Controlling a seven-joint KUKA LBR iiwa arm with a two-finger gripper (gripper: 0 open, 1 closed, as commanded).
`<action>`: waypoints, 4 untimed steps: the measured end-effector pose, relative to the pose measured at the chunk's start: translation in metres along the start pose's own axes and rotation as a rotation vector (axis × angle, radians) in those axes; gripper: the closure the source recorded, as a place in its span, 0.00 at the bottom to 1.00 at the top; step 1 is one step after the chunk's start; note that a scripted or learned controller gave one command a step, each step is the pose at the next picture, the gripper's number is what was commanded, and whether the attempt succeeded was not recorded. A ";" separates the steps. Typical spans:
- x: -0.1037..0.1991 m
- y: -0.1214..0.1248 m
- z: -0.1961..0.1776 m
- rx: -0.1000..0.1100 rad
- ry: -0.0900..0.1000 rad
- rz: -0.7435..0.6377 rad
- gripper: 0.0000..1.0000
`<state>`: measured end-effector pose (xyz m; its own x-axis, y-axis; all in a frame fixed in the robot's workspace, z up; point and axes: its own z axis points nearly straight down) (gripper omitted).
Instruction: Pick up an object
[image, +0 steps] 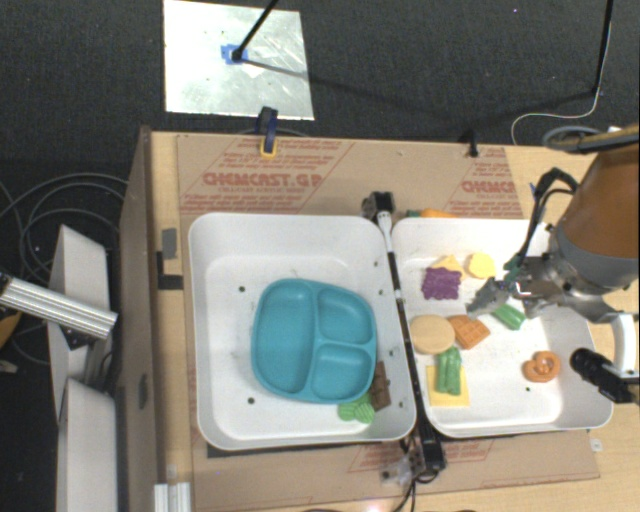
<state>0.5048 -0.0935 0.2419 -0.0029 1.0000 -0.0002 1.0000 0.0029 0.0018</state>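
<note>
While the grey two-finger gripper (497, 296) hangs low over the right white plastic bin (570, 415), mid-right of frame, it looks like the reach-in step. Can't tell its opening. Nearest candidate: small green block (509, 317) just below. Next it needs lining up.

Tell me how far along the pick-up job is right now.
Early stage. Done: the arm has reached into the right bin, with its gripper low among the toy foods, beside the green piece and the waffle. In hand: nothing visibly held, and I can't tell the jaws' state. Left: grasp and lift something. The blue tray sits in the left bin.
</note>
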 end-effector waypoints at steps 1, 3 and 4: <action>-0.019 0.053 0.073 0.002 -0.001 0.002 0.00; -0.027 0.127 0.156 -0.008 -0.002 -0.004 0.00; -0.026 0.126 0.141 -0.008 0.002 -0.003 1.00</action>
<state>0.6315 -0.1189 0.1013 -0.0064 1.0000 0.0019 0.9999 0.0064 0.0100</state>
